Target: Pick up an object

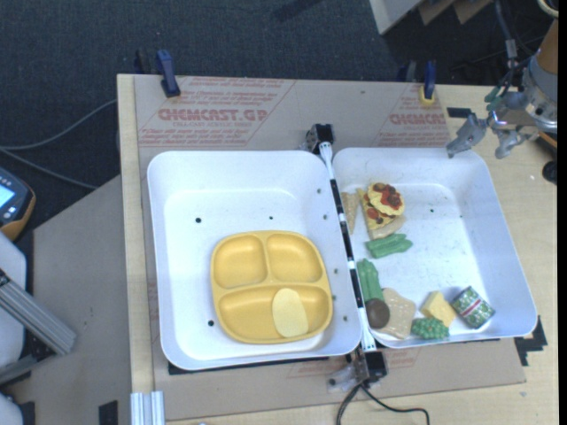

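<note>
You are looking down on 2 white bins set side by side on a bench covered with brown printed board. The left bin (177,237) holds a yellow divided plate (270,286) with 3 compartments; a pale yellow oval piece (288,312) lies in its lower, widest compartment.

The right bin (461,211) holds the toy food you can pick from. Near its upper left sits a pizza slice (383,206) with red and yellow toppings, and just below it a green bean pod (388,246) lies tilted. Along the bin's left wall you see a longer green vegetable piece (368,279). In the lower part of the bin, from left to right, you find a brown round piece (378,312) touching a tan cracker-like piece (399,312), a small green leafy piece (429,328), a yellow cheese wedge (437,306) and a small green-labelled can (472,307) lying on its side.

The gripper (483,140) hangs at the upper right of the frame, above the far right corner of the right bin and well apart from all the food. Its 2 fingers are spread apart with nothing between them. 2 blue clamps (166,71) grip the board's far edge.
</note>
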Robot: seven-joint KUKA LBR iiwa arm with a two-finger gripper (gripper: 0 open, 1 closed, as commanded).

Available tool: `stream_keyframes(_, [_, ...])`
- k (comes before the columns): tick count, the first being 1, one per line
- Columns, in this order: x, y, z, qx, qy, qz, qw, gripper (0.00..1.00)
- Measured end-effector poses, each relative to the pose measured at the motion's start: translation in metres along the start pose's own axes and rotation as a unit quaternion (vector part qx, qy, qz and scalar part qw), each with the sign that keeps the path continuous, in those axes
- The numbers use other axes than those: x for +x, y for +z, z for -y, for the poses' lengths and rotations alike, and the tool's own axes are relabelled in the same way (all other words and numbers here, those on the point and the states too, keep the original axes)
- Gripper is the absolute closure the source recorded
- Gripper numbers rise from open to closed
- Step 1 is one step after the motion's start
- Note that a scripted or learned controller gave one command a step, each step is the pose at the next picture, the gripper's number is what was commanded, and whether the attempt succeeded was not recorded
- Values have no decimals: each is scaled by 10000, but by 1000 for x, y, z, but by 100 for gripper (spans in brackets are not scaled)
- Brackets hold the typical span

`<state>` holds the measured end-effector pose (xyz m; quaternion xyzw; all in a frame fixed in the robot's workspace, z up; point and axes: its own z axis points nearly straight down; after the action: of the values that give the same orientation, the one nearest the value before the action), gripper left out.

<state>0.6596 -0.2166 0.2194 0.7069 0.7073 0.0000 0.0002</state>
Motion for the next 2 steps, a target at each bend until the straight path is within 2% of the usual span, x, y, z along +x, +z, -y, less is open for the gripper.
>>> stream_keyframes(1, [48, 121, 0, -36, -1, 11, 10000, 0])
stream_keyframes(2, [146, 27, -10, -59, -52, -11, 10000, 0])
